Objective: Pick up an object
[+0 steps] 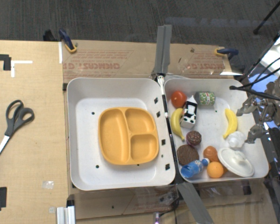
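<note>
The right bin (210, 84) holds several small objects: a red tomato (178, 98), a green can (205, 97), a black-and-white toy (190, 113), two bananas (177, 123) (231, 122), a brown ball (193, 137), a brown disc (187, 154), two orange fruits (210, 153) (215, 170), a blue bottle (193, 169) and a white lid (237, 162). My gripper (250, 121) hangs over the bin's right edge, just right of the second banana. Its fingers are spread apart with nothing between them. A small white object (235, 140) lies below and left of it.
The left bin (79, 125) holds a yellow divided plate (129, 135). Scissors (11, 120) lie on the wooden bench at the far left. Clamps (67, 40) (226, 52) pin the cardboard behind the bins. Cables and arm parts crowd the right edge.
</note>
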You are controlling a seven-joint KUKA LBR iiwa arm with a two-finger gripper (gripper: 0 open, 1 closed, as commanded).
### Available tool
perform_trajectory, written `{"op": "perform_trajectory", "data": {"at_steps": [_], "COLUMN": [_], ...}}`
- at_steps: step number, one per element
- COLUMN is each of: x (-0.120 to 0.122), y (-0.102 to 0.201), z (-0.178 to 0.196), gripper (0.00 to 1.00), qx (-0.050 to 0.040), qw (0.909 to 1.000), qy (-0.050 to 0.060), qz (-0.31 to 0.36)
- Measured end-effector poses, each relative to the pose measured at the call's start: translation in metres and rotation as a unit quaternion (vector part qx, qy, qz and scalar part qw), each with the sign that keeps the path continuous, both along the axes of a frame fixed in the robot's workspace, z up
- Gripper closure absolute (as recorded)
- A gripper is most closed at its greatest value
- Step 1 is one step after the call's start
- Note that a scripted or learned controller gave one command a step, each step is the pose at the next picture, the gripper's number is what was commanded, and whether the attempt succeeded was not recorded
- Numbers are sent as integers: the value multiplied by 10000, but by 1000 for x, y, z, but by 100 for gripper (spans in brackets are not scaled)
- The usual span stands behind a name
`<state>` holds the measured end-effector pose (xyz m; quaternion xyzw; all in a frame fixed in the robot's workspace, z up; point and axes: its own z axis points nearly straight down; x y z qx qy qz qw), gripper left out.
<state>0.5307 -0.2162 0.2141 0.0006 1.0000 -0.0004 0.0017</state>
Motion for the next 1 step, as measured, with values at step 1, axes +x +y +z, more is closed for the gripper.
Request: {"op": "perform_trajectory", "data": {"at_steps": [1], "x": [36], "y": [0], "z": [-121], "gripper": [0], "qx": [9], "qw": [9997], "qy": [-2], "qz": [258]}}
